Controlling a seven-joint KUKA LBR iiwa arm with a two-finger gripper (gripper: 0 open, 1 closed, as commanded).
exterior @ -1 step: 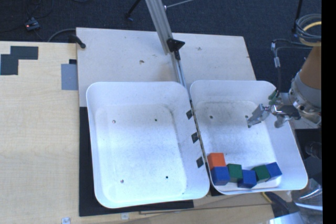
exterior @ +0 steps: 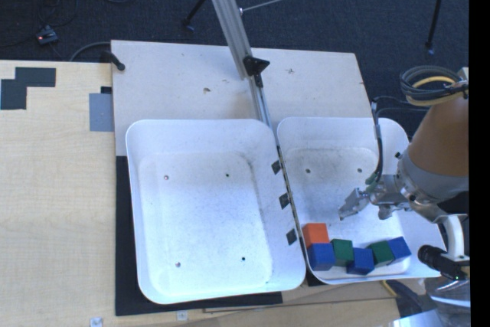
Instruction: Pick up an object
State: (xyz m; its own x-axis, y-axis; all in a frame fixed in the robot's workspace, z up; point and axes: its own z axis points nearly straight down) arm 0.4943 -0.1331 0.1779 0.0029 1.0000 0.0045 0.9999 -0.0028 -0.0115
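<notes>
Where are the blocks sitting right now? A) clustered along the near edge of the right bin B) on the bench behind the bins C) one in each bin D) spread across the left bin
A: the orange block, blue blocks and green blocks all sit bunched at the near edge of the right bin, with the pincer above them.

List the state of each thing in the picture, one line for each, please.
Orange cube: lying in the right bin, near its front edge.
Blue cubes: three, lying in the same front row.
Green blocks: two, lying between the blue ones.
Right white bin: holds all blocks.
Gripper: above the right bin, holding nothing visible.
</notes>
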